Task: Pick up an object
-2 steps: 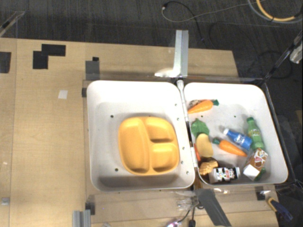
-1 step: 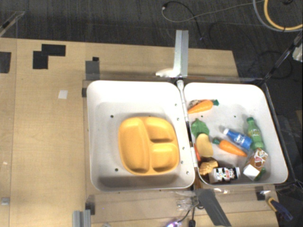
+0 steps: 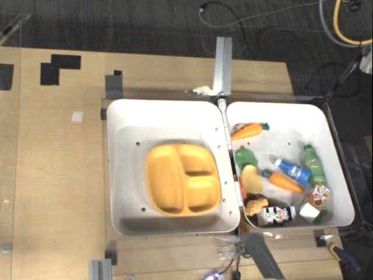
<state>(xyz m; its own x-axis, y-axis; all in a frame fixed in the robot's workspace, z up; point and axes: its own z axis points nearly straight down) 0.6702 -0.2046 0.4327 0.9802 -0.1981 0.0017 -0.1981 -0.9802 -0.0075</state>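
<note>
The left white bin (image 3: 116, 174) holds a yellow three-compartment plastic tray (image 3: 182, 178), with bare floor all round it. The right white bin (image 3: 326, 133) is bare at its far right; near its left wall and near edge crowd an orange toy carrot (image 3: 246, 131), a blue bottle (image 3: 292, 170), a green bottle (image 3: 313, 161) and a small dark carton (image 3: 276, 215).

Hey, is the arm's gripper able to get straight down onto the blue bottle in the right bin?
Probably yes. The blue bottle lies uncovered, though a toy carrot touches one side and a green bottle lies close by.
</note>
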